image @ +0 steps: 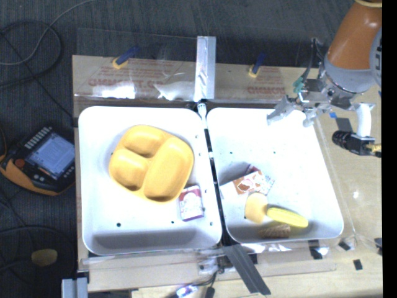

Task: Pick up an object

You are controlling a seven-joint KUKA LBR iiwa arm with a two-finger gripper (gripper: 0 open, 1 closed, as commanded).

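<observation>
while my claw (290, 112) hung open and empty over the right bin (310, 166), the banana (286, 216) lay well apart.

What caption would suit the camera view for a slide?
Gripper open over the right bin's far edge; yellow banana lies near its front, large yellow container in the left bin.

No legible text. Red print on the clear sheet (133, 79) behind the bins is too blurred to read.

Yellow toy (151, 161), white bins (99, 228)
</observation>
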